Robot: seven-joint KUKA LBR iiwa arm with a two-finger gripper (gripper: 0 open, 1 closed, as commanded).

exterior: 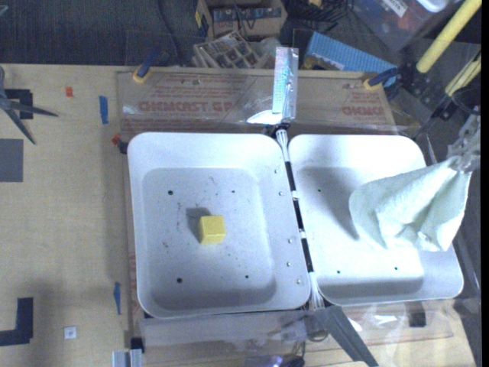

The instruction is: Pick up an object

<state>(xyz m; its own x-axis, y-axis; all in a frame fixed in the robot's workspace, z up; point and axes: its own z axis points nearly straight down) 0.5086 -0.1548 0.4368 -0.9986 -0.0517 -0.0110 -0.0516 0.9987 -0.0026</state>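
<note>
We saw the pale, soft white cloth towel (409,209) draped over the right white plastic bin (359,274), its top corner pinched at three o'clock by the two-finger gripper (464,161), which looked closed on it. The small yellow cube (212,229) sat in the left white bin (153,167), at nine o'clock from the towel. We judged a slow, straight lift best, so the hanging folds cleared the bin without slipping free.
</note>
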